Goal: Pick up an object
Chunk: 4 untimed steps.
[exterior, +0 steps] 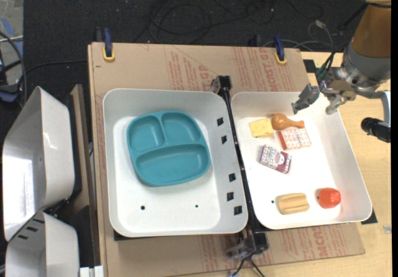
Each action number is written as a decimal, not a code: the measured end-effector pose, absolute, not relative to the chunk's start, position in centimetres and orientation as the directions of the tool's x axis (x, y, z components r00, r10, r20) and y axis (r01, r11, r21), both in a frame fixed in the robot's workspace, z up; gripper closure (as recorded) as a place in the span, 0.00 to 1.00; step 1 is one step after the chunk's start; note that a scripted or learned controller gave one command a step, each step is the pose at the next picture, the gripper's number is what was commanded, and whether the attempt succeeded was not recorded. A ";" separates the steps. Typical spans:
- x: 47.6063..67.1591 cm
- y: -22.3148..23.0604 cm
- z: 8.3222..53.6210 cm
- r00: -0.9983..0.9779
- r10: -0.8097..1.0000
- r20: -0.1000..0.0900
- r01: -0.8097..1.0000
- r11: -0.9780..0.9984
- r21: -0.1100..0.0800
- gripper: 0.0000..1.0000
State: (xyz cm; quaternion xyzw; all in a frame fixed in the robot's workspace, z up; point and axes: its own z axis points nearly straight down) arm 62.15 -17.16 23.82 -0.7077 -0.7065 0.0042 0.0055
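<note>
My pincer point(319, 99) hangs open, nothing between its fingers, over the top right corner of the right bin point(351, 164). In that bin: cheese point(260, 127), chicken leg point(284, 122), two small cartons point(294, 139) point(275, 159) near the top middle; hot dog point(291, 203) and tomato point(328, 197) near the front edge. Left bin point(118, 145) holds a teal tray point(168, 147).

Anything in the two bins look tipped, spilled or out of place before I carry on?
Nothing stands out. The teal plate lies flat in the left bin. In the right bin, the cheese wedge, chicken leg, two small cartons, hot dog and tomato lie loose but intact. The tool hangs open over the far rim.
</note>
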 end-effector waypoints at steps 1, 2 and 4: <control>62.4 -17.1 24.7 -0.001 1.000 -0.001 1.000 0.001 0.000 0.00; 62.8 -17.0 18.4 0.000 1.000 0.000 1.000 0.000 -0.004 0.00; 63.2 -17.6 9.8 0.000 1.000 -0.004 1.000 0.000 0.010 0.00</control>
